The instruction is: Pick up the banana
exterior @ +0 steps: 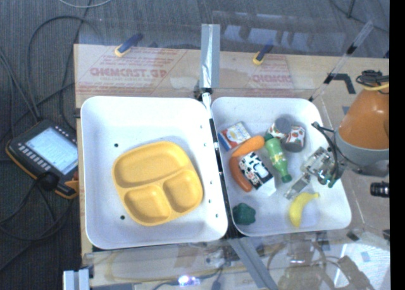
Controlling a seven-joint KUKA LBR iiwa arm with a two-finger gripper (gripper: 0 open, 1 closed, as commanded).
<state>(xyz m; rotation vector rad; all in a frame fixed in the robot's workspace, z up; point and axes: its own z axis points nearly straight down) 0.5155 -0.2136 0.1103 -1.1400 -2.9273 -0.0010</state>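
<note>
Yellow banana (302, 207) lying near the front right corner of the right bin (329, 222), just below the claw (308, 178); claw hovering, grip state impossible to tell; needing lowering squarely across the curved middle, avoiding the green bottle (276, 159)

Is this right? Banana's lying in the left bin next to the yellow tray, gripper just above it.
Not quite: the banana lies in the right bin, near its front right corner, not in the left bin with the yellow tray. The rest holds: in the camera view the gripper sits just above the banana.
</note>
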